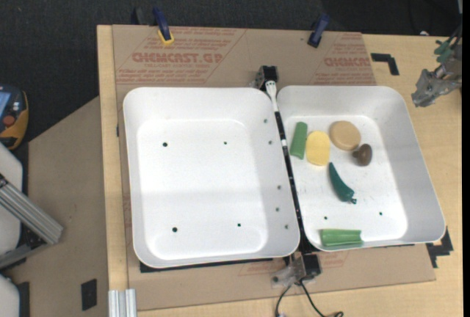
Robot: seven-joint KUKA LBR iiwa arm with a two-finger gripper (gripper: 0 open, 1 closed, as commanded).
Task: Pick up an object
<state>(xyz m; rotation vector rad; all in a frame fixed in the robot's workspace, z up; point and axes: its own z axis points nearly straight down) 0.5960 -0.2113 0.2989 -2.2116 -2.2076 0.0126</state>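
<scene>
From my remote seat, the bench (235,51) was the biggest thing in view, its brown board printed with red lettering and pinned at the far edge by two clamps (163,28). On it sat the left bin (147,117), and the right bin (396,117) touched it along a dark seam. All the pieces lay in the right bin. Nearest me, against the front wall, lay a green block (341,238). Further back a light green bar (299,140) stood lengthwise just beside a yellow piece (318,149), which touched a tan round disc (344,135). A dark teal curved piece (341,184) lay slanted below them, and a small brown lump (363,154) sat just beside the disc. The gripper (433,84) hung at the right edge, outside the bin, well apart from everything; I could not tell how it was set.
</scene>
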